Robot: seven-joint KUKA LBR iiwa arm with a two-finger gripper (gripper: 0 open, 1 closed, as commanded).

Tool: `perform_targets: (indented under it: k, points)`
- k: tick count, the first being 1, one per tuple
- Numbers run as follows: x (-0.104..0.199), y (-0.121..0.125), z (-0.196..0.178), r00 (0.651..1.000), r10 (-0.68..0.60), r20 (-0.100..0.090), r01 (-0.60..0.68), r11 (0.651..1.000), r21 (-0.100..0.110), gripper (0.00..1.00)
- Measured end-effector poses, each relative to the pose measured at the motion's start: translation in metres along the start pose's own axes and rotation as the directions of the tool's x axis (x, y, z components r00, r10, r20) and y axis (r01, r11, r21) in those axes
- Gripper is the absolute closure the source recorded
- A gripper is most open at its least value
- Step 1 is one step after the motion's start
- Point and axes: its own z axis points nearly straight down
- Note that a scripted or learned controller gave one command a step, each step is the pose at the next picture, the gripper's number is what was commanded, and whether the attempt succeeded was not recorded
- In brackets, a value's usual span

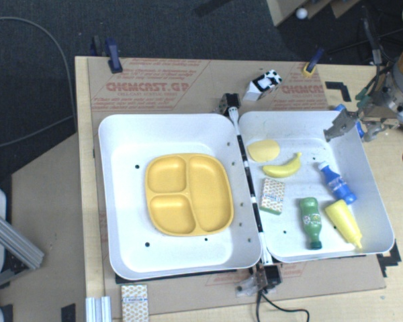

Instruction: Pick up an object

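1. The pincer (352,123) hung over the right bin's (376,180) far edge; whether open or closed, I couldn't tell
2. Nearest lay a blue bottle (337,182); lowering straight, straddling its narrow width, seemed wisest
3. A yellow plate (188,194) occupied the left bin (121,180)

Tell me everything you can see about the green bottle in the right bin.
The green bottle looks like plastic, with a darker green cap at its near end and a label with a red spot on its body. It lies on its side on the floor of the right bin, roughly pointing toward the camera. The yellow cone-shaped object lies just right of it; whether they touch is unclear.
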Motion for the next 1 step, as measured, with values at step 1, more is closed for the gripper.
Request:
perform_targets:
  k: [1]
  points:
    - [0.0395, 0.0285, 0.1158, 1.000, 0.000, -0.001, 0.000, 1.000, 0.001, 0.00]
